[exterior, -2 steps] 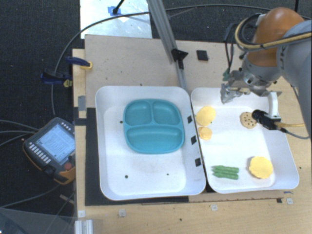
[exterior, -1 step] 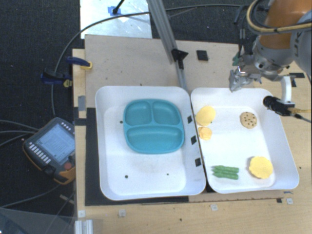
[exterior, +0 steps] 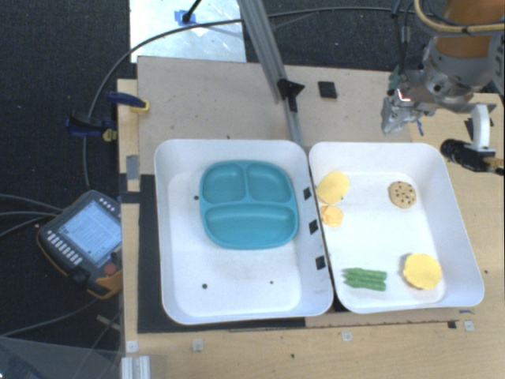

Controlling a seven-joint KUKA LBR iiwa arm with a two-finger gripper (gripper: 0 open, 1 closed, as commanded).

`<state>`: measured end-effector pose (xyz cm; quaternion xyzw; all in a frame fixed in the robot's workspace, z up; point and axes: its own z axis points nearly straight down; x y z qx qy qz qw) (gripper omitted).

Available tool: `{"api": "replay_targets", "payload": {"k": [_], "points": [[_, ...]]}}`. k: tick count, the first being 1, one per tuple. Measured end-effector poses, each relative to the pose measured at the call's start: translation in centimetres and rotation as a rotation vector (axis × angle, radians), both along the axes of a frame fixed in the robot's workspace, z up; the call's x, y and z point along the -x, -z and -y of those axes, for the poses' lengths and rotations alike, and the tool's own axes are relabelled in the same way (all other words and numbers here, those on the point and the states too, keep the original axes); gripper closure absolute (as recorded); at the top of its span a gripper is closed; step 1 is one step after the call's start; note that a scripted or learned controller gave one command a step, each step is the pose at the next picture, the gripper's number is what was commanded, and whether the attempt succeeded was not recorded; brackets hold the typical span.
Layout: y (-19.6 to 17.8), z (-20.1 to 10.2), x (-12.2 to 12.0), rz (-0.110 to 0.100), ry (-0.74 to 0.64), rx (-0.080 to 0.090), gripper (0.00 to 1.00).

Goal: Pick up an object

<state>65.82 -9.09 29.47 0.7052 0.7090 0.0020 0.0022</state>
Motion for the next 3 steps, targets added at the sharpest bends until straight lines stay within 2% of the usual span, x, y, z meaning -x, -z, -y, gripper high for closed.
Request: {"api": "replay_targets", "payload": {"k": [1, 2, 3], "points": [[2.2, -4.7, -0.4, -0.004, -0.002, 0.000, 1.00], [2.6, -10.0, -0.7, -0.003, -0.003, -0.001, 1.00], [5.2, -15.2, -0.2, -0.005, -0.002, 0.000, 1.00]]}}
